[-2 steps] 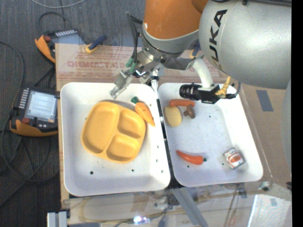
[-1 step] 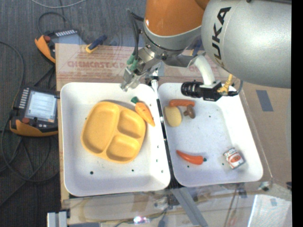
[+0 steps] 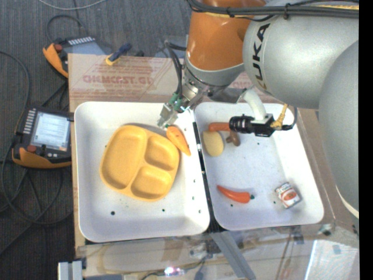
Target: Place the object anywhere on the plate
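Hanging just past the right rim of the yellow plate (image 3: 141, 162), the carrot (image 3: 179, 139) points down and to the right, its thick end up against the tip of the gripper (image 3: 168, 116). Whether that claw is pinching the carrot, spread, or pressed together cannot be told, since its tip is small and partly hidden by the arm. The carrot sits over the white floor of the left bin (image 3: 93, 214), close to the wall shared with the right bin (image 3: 303, 214), so it is not yet over the plate. To do this step well, I judge the arm should carry it leftward until the whole carrot is above one of the plate's compartments, lower it close, and only then let go; dropping from here would likely land it beside the plate or tip it off the raised rim.
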Tool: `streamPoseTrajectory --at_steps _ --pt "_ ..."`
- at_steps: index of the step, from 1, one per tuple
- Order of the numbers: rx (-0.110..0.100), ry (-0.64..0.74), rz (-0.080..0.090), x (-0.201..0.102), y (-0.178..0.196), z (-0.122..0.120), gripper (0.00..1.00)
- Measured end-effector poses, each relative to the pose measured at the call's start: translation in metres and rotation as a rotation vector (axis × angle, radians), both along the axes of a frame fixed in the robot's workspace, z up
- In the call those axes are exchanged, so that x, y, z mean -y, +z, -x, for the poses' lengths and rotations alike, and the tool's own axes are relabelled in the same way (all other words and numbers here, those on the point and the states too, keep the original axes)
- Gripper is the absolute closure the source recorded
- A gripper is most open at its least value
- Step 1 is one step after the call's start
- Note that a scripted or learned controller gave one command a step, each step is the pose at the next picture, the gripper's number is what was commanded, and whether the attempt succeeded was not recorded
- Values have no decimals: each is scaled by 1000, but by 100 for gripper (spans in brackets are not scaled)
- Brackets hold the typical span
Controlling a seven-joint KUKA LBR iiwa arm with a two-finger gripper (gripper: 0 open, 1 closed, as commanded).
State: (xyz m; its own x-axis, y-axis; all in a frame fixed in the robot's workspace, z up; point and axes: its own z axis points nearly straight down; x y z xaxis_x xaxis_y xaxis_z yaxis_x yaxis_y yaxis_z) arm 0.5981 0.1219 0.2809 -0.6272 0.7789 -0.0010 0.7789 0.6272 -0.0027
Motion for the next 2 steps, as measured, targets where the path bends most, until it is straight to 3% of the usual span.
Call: streamPoseTrajectory --at_steps 1,2 --pt "0 0 -1 0 0 0 0" --pt "-1 2 -2 -1 9 0 100"
